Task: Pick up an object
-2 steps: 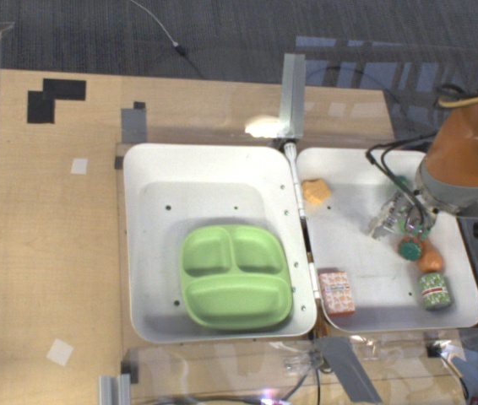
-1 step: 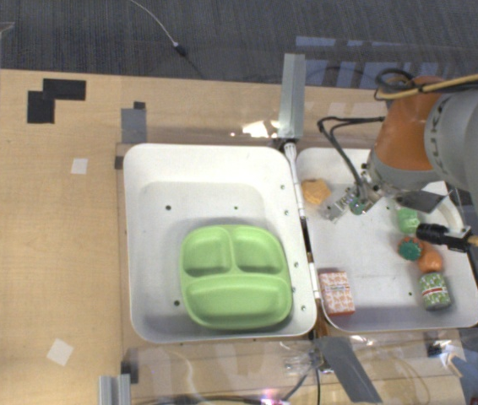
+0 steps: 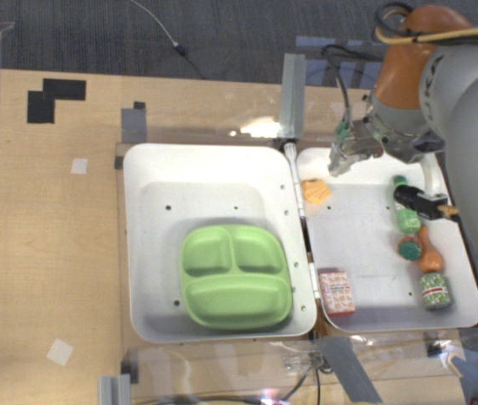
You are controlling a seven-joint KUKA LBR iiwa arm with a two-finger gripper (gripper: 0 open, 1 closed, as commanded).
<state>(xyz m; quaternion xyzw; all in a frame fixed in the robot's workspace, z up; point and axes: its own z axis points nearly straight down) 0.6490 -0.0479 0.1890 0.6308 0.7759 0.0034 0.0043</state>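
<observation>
My tool [image 3: 343, 160] hovers at the right bin's [image 3: 374, 310] far-left corner; I cannot tell its opening. Just near of it lies the orange wedge [image 3: 316, 191], probably light and soft; I'd pinch its flat sides.

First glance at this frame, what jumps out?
The green tray dominates, lying alone in the left bin. Next is the grey arm with its orange band reaching in from the right, its gripper over the far end of the right bin, near an orange block. Small items cluster along that bin's right side, and a red-patterned box sits at its near-left corner.
</observation>
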